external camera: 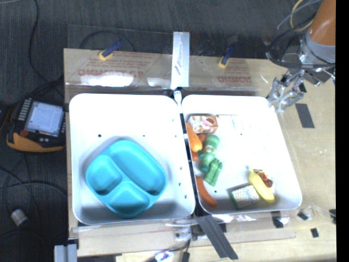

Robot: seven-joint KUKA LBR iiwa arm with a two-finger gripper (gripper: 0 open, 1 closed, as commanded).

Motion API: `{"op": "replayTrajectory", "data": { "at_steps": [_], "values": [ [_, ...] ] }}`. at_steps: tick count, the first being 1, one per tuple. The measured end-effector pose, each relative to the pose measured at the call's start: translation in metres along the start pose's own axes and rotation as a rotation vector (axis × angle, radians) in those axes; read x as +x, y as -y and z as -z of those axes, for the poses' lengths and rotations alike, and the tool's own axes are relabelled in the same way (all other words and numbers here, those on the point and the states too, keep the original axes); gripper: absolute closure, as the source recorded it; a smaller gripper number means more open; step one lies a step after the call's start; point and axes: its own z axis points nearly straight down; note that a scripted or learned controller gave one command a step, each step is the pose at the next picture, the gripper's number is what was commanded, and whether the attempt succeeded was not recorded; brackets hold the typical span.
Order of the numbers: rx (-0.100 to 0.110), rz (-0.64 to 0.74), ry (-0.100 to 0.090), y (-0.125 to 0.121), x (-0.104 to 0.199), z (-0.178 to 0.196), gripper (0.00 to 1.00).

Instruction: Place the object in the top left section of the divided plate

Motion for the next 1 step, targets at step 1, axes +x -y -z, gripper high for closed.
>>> {"op": "replayTrajectory", "data": {
  "at_steps": [1],
  "values": [
    [0.0,0.412,0.004,-0.0001,-0.0007,0.0271,1.0]
  ]
}}
